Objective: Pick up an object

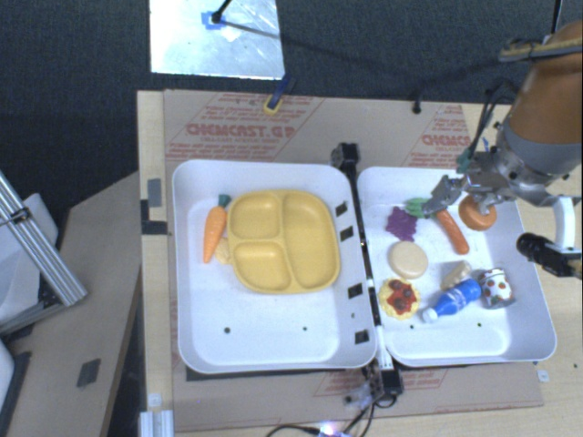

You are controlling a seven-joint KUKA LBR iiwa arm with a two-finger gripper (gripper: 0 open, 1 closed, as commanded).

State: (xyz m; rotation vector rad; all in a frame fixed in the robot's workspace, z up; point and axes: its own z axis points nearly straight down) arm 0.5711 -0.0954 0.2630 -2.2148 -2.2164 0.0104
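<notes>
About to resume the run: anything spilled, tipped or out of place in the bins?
Nothing spilled. One oddity: the carrot lies on the left bin floor, wedged against the yellow tray, not in a compartment.

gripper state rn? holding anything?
Gripper: cannot be told. It sits low over the right bin, beside the purple grapes and the orange sausage; nothing visibly held.

Two white bins were there, with one yellow divided plate and one toy carrot in the left. The right bin had roughly eight small toy food items.
</notes>
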